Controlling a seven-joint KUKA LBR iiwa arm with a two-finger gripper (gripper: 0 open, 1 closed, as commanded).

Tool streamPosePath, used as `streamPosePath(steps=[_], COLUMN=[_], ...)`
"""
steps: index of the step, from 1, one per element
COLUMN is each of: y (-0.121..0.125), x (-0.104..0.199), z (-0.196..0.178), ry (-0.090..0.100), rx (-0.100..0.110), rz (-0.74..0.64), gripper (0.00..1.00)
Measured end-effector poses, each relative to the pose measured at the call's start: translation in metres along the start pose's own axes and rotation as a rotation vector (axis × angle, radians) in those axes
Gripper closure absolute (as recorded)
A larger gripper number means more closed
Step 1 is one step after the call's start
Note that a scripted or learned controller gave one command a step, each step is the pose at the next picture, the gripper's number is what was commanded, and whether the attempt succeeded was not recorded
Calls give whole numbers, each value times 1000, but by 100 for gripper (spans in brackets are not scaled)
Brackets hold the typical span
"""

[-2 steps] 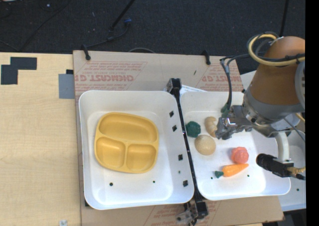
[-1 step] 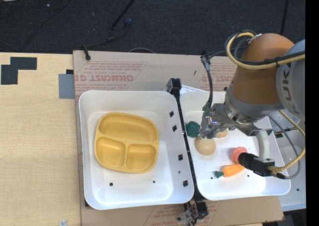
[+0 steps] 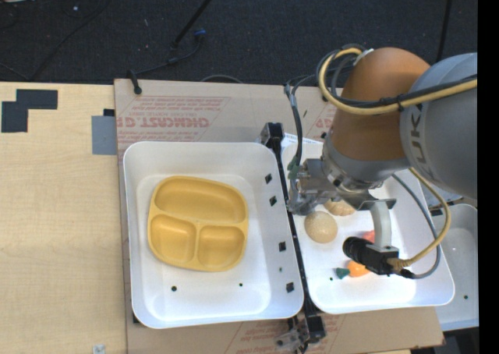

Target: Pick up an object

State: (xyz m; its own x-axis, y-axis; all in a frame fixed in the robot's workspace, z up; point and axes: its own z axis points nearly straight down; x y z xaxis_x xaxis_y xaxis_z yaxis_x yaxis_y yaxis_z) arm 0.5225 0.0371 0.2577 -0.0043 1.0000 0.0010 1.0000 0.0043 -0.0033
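Camera view: beige egg-shaped object [image 3: 320,228] in right bin [image 3: 437,290], near its left wall; long axis unclear (rounded form). Lies just below-left of hand [image 3: 331,200], touching or not undeterminable. Hand state: cannot tell, hidden beneath wrist. Orange item [image 3: 357,270] nearby. Yellow compartment tray [image 3: 198,222] in left bin [image 3: 156,165].

right bin [image 3: 437,294] largely hidden under arm [image 3: 390,122] — small orange object [image 3: 357,269] unidentifiable
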Motion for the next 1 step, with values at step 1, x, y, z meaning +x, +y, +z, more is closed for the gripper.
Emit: streamPosePath(steps=[1], y=[0], x=[47], z=[18], ry=[-1], rx=[3], rz=[0], gripper=[100])
